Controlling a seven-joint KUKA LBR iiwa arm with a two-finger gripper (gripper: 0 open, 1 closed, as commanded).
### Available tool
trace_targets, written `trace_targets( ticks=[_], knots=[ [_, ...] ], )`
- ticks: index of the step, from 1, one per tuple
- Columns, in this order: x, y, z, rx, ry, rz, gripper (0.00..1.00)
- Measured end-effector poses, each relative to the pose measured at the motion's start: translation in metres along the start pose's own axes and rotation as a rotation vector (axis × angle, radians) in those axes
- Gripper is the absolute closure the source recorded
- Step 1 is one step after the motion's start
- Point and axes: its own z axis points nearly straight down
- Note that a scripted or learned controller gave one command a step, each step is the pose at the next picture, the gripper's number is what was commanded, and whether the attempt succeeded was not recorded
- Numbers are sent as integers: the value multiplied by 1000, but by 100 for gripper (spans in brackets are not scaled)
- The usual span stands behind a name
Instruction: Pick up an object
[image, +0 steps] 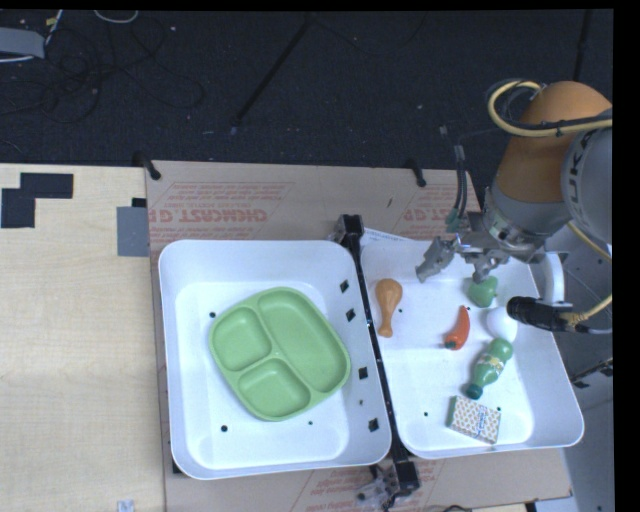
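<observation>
The right bin (560, 400) holds several small things. An orange-brown toy drumstick (387, 303) lies near its left wall. A red chili pepper (458, 328) sits in the middle, with a green bottle (488, 367) on its side below it. A small patterned box (474, 420) lies near the front. At the back is a round green piece (482, 291). My gripper (458, 264) hangs over the back of this bin, open, with nothing between its fingers. One fingertip (432, 265) points left. The green piece lies just below the other.
The left bin (190, 300) carries a green divided plate (278, 352). A black divider (365, 340) runs between the bins. Brown cardboard (250, 200) lies under both, and a pale wooden bench top (70, 340) spreads to the left. The arm (545, 160) looms over the right bin's back corner.
</observation>
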Motion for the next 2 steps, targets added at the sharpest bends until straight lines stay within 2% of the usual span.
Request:
trace_targets(
  ticks=[1, 2],
  knots=[
    [0, 3, -9, -14, -1, -2, 0],
    [-9, 7, 44, -10, -2, -1, 0]
  ],
)
